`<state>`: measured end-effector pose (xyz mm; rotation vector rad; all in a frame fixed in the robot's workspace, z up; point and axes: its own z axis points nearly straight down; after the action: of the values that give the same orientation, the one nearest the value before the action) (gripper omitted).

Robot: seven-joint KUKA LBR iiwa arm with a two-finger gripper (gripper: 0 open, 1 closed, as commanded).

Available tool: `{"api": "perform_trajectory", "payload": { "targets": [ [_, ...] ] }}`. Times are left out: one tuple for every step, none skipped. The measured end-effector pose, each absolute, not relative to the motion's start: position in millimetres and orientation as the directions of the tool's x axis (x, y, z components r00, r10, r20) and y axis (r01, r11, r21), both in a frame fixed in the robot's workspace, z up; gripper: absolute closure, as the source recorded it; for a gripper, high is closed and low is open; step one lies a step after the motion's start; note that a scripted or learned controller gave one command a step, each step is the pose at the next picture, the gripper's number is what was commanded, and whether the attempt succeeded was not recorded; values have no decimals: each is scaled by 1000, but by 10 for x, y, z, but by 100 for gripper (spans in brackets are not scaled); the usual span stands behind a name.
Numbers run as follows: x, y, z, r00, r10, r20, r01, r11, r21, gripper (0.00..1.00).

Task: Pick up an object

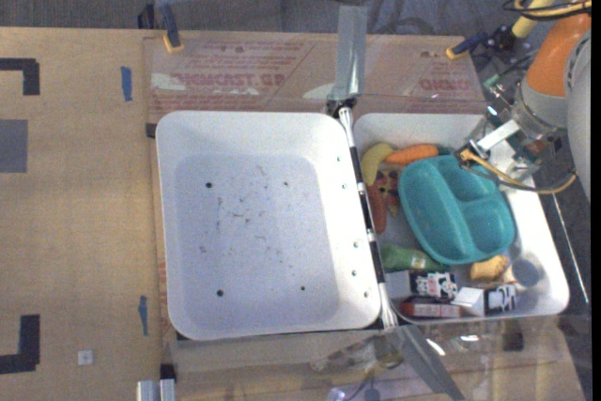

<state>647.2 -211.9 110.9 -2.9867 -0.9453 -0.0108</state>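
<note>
Nearest the camera, at the front wall of the right bin (554, 291), small cartons (434, 284) and a flat red packet (432, 307) are seen crowded together, with a brownish lump (489, 270) just beside them. Behind these a teal divided dish (457, 213) is laid over the middle of the bin, so that a yellow banana (374, 161), an orange carrot (413, 154) and a reddish item (377, 202) are pressed against the wall between the two bins. A green item (402, 256) is partly tucked under the dish's near edge. The left bin (178, 202) is marked only by specks. The tool (496, 144) is held at the right bin's far right rim, just beside the dish, probably so that a pile item can be approached from above. Whether it is apart or together cannot be told, and nothing is seen between its tips. No object is judged to be lifted yet. Both bins are carried by the cardboard-covered worktop (75, 202).
</note>
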Motion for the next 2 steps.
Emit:
{"api": "perform_trajectory", "payload": {
  "targets": [
    [6484, -2144, 1232, 816, 578, 7, 578, -816, 6, 100],
    [6493, -2123, 1232, 815, 579, 10, 579, -815, 4, 0]
  ]
}}
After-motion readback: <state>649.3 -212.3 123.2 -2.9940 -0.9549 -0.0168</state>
